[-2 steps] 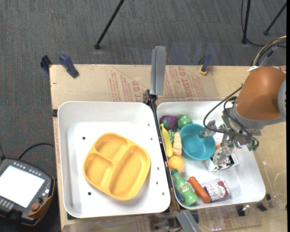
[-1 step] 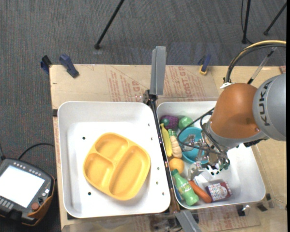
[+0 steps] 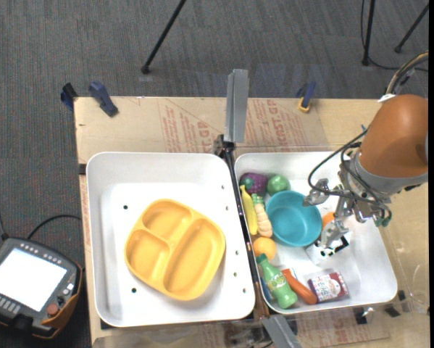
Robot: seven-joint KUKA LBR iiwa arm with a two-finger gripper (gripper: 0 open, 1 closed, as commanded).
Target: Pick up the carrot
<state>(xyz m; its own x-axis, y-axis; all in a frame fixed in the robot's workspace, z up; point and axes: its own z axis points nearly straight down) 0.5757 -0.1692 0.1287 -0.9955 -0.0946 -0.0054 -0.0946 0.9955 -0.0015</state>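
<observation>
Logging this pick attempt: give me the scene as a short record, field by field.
left bin: holds a yellow divided plate
right bin: holds the toys
carrot: near the bin's front edge, between a green bottle and a small red-labelled packet
blue bowl: middle of the right bin, upright
left of bowl: banana, purple toy, green ball
claw: just right of the bowl, above a black-and-white toy, away from the carrot
task status: carrot not picked up
</observation>
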